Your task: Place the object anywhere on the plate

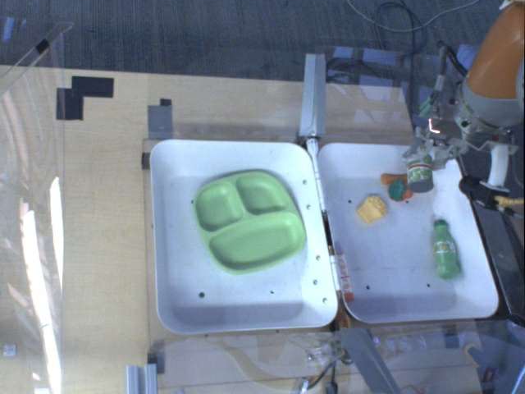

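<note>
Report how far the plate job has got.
Nothing is done yet: the green plate in the left bin carries nothing. In hand: the end effector sits over a small can in the right bin. Left: lifting an object and carrying it to the plate.

Green bottle, yellow item, black cable

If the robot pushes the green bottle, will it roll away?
Probably. The green bottle lies on its side in the right bin, and its round body would likely roll sideways. It looks like smooth plastic, so it may slip when grabbed.
</note>
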